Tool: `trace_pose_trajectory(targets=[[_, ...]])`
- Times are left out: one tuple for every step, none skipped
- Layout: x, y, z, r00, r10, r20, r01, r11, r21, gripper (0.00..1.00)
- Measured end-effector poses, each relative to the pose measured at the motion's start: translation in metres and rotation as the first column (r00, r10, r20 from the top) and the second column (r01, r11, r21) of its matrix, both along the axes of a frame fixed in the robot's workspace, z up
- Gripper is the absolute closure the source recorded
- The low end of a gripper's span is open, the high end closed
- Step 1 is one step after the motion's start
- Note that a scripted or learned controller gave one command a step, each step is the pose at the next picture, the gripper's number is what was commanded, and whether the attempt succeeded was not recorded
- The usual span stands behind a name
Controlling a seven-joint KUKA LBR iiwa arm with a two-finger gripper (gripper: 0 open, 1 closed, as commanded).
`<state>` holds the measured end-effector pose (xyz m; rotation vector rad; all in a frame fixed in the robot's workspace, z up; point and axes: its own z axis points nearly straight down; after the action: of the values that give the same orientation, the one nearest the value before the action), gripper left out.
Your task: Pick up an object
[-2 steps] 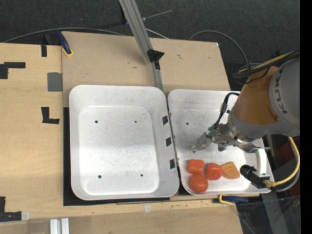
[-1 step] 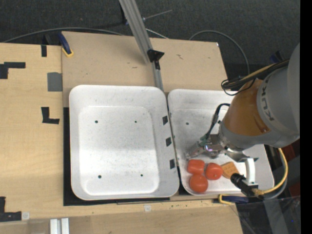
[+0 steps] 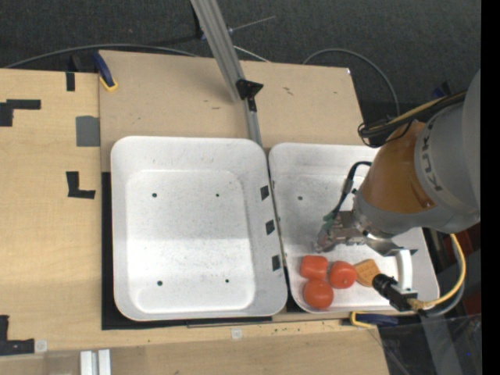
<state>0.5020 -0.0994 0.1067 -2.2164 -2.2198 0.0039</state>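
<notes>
**Still short of a grasp: gripper low in the right bin, above the red pieces**

Apparently the step in hand is the approach. The gripper (image 3: 337,237) sits low over the floor of the right bin (image 3: 312,170), and nothing can be seen between its fingers, so I judge that no object has been picked up yet. Whether the jaws stand apart or together I cannot tell; the wrist hides them from this slanted view.

Objects, placed from the jaws:
- Three red pieces (image 3: 326,278) cluster just below the jaws, toward the bin's near edge. Two lie side by side, the third sits under them against the rim.
- A small orange-tan piece (image 3: 366,270) lies below and to the right, touching the right-hand red piece.
- The left bin (image 3: 187,225) lies well to the left.

Next move, as a judgement: the jaws need a short shift toward the near edge to centre over one red piece, then a descent. The pieces touch, so the fingers may catch a neighbour or push the cluster into the rim.

Arm pose: the grey arm (image 3: 437,170) reaches in from the right, its orange band (image 3: 394,182) above the wrist, tool pointing down.
</notes>
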Motion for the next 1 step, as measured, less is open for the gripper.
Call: trace_pose_trajectory(targets=[[0.0016, -0.0001, 0.0628, 1.000, 0.000, 0.009, 0.000, 1.000, -0.002, 1.00]])
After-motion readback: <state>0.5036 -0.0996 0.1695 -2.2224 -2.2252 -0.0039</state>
